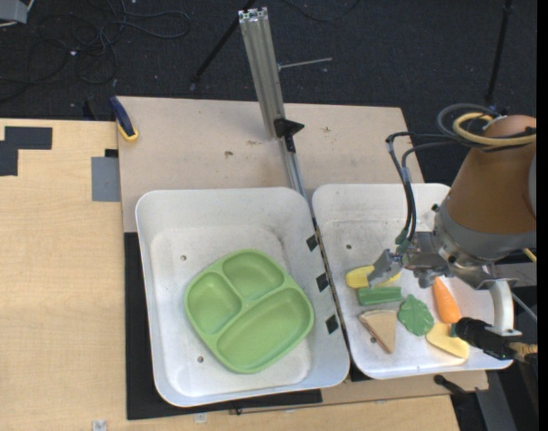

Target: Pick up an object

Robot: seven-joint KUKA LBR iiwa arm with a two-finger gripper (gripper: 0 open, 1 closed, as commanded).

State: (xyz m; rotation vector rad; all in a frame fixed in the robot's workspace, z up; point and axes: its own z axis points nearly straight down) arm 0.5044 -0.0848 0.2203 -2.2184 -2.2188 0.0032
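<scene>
Claw [388, 270] down low in the right bin [346, 206], right over a yellow piece [359, 277] and a green bar [380, 295], can't tell if open or closed. Just beside those: sandwich wedge [379, 329], green leaf [415, 316], orange carrot [446, 302]. Over in the left bin [166, 232], a green divided plate [249, 310].

plate [249, 310] in left bin [157, 241] | toy foods [416, 316] in right bin [355, 214]

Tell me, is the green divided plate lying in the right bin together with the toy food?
No, the green divided plate lies alone in the left bin, while the toy carrot and other food pieces lie in the right bin.
</scene>
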